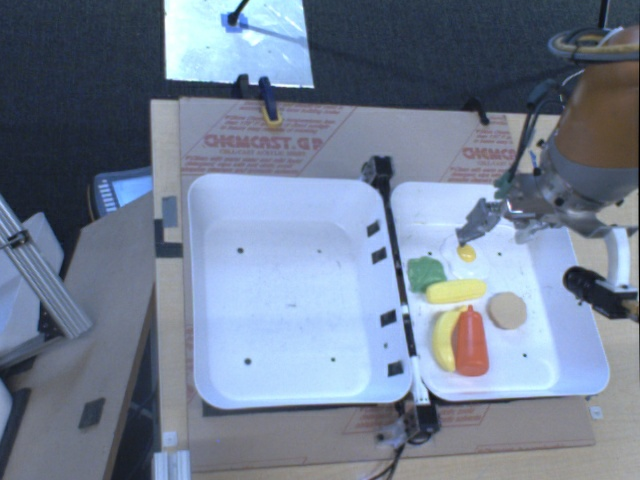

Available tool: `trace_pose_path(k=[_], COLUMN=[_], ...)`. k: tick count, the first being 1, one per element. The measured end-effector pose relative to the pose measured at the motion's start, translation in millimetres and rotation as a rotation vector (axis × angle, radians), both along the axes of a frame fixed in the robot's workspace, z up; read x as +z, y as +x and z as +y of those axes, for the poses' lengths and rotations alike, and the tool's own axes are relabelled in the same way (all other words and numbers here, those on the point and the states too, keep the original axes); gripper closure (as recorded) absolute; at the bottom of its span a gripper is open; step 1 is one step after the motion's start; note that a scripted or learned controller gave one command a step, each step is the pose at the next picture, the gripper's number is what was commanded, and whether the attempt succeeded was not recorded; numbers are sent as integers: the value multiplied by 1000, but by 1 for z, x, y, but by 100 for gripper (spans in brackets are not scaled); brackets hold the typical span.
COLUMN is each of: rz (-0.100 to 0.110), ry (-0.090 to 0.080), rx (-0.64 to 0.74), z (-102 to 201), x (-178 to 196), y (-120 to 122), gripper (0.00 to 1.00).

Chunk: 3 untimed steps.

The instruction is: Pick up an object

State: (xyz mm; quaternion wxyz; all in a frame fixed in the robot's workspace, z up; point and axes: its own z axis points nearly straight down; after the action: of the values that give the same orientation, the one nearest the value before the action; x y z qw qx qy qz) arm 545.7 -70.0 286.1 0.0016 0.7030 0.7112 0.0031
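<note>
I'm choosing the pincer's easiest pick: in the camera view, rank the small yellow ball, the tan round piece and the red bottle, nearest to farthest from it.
From the pincer:
1. Small yellow ball, just below it.
2. Tan round piece, toward the bin's right side.
3. Red bottle, near the front edge.

Plastic bins on a board, toy food, metal arm

We saw two bins (290, 298) of smooth white plastic with a soft sheen, joined by black clips (380, 256), on a matt brown board (300, 138) printed in red that looked like cardboard. The toy food looked like plastic: a glossy red bottle (471, 342), smooth yellow bananas (455, 290), a matt green piece (426, 271) and a dull tan disc (507, 311). The arm (600, 98) had a satin orange band over grey metal, and the gripper (478, 223) looked like dull grey metal. Behind the board lay a shiny, crinkled silver sheet (238, 28) on dark, matt, carpet-like cloth (80, 68).
</note>
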Motion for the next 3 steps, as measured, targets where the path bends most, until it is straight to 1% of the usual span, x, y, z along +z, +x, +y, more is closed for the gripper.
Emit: trace_pose_path(k=[1, 2, 3], rz=[14, -5, 7], ry=[2, -4, -7], rx=[2, -14, -23], z=[100, 48, -98], x=[-86, 12, -34], y=[-9, -20, -31], gripper=[0, 0, 0])
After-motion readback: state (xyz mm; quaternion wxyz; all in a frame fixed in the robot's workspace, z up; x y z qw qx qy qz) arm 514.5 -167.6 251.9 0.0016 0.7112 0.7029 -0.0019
